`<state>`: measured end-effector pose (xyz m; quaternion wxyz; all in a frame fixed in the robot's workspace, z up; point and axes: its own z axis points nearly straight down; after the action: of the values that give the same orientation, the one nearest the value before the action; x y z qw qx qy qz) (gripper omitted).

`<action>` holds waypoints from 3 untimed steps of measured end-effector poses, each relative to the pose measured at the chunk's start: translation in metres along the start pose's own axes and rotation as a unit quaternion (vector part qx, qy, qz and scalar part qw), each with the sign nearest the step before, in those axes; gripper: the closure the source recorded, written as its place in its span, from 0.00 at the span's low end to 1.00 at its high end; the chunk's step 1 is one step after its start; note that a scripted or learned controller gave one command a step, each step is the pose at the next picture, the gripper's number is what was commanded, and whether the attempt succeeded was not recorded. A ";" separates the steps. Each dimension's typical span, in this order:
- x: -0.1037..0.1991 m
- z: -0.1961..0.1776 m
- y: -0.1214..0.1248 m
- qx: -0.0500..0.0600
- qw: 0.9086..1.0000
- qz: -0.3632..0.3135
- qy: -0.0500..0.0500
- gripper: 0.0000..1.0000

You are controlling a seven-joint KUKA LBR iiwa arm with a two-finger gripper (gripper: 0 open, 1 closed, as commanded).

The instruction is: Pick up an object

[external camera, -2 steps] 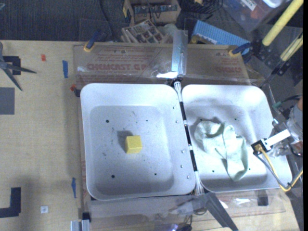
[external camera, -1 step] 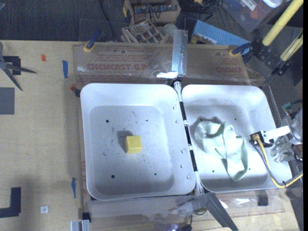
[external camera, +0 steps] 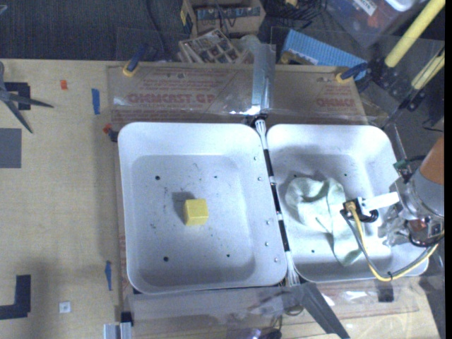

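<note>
The gripper [external camera: 357, 211] hung over the right bin [external camera: 367, 141] beside a pale cloth [external camera: 311, 196]; its grip I couldn't tell. A yellow block [external camera: 196, 212] sat in the left bin [external camera: 141, 147].

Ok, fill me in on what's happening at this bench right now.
A grey robot arm reaches in from the right over the right bin. Its tool sits low in that bin, right next to a crumpled pale green cloth; whether it has actually caught the cloth can't be made out. A yellow cable loops from the tool across the bin floor. In the left bin a small yellow block lies alone near the middle, untouched.
</note>
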<state>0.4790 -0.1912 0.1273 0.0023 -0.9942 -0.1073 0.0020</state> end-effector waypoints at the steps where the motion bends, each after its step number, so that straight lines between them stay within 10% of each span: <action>1: 0.018 0.016 -0.082 0.000 1.000 0.005 0.000 1.00; 3: 0.049 -0.071 -0.083 -0.002 1.000 0.002 0.000 1.00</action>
<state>0.5098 -0.0996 0.1988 0.0007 -0.9945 -0.1048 0.0018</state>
